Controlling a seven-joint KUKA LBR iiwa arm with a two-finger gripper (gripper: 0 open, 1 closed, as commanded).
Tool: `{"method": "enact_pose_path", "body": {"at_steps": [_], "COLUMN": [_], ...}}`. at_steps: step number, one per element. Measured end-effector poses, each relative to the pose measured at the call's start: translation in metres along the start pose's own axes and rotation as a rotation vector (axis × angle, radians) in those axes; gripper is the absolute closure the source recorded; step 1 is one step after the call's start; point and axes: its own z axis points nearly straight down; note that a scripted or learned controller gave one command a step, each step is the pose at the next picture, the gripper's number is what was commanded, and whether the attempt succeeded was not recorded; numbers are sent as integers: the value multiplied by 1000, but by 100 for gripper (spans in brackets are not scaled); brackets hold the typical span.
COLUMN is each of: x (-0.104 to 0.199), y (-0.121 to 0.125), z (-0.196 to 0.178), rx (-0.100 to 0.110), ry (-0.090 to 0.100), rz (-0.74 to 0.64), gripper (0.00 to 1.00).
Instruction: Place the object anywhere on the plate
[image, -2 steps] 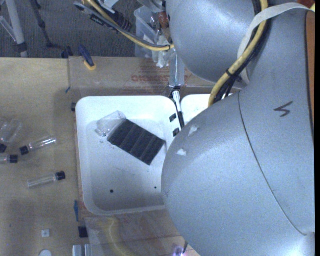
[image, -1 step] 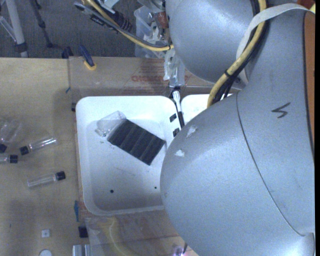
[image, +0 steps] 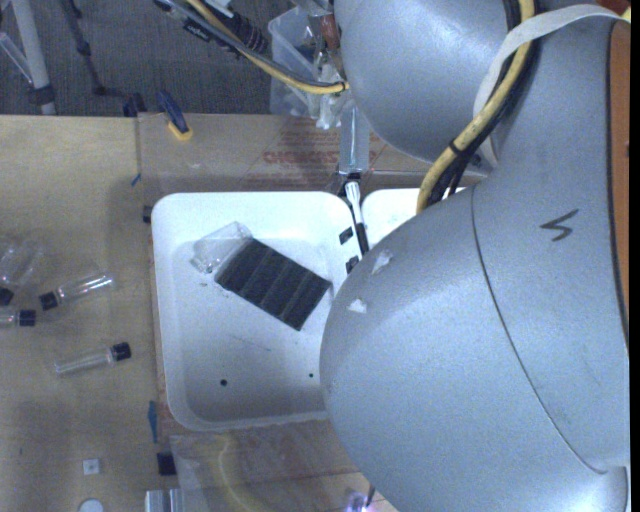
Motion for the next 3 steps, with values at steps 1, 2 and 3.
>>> {"method": "enact_pose_path", "body": {"at_steps": [1, 2, 3], "x": [0, 0, 0], "y": [0, 1, 1], "z": [0, -9, -9], "rx": [0, 0, 0], "ry": [0, 1, 1], "rz": [0, 1, 2], "gripper": [0, 100, 0]}}
